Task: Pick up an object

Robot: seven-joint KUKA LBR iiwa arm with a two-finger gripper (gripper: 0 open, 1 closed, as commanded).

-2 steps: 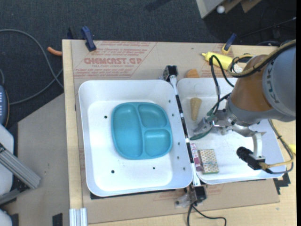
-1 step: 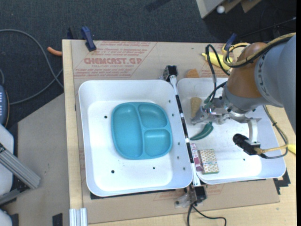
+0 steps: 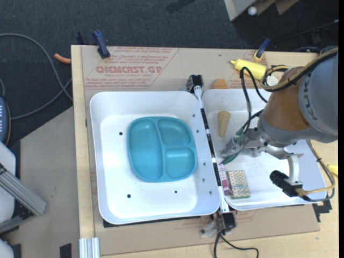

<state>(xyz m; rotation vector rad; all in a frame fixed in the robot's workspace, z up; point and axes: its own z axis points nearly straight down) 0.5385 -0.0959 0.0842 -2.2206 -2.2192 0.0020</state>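
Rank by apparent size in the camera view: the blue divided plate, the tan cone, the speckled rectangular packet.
1. Blue divided plastic plate, by far the largest.
2. Speckled rectangular packet.
3. Tan cone; close to the packet, so this order is unsure.

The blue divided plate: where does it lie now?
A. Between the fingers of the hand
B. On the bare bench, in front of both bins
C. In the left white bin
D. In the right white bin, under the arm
C: the blue divided plate lies flat in the middle of the left white bin, apart from the arm, which reaches over the right white bin.
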